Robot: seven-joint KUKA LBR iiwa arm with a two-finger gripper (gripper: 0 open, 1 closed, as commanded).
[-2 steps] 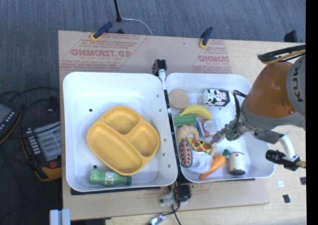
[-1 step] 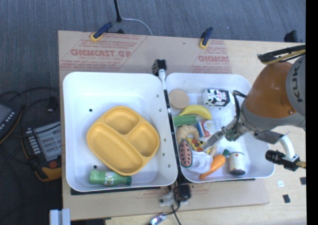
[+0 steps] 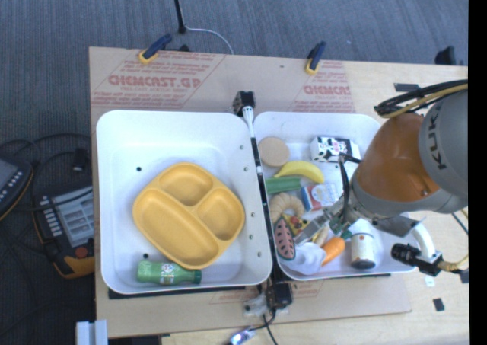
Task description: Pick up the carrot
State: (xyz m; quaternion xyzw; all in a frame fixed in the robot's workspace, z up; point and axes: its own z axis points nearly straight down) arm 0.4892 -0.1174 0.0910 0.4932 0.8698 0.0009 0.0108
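Carrot (image 3: 332, 249) at right bin (image 3: 304, 119) front edge, unlifted; gripper (image 3: 326, 227) just above, spread or pinched: cannot tell.

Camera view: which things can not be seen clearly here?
- Hand: too small and crowded by toys to tell its state.
- Carrot: its upper end is hidden under the hand; contact is unclear.
- Right bin: its right side is covered by the arm.
- Items beside the banana: too small and blurred to identify.
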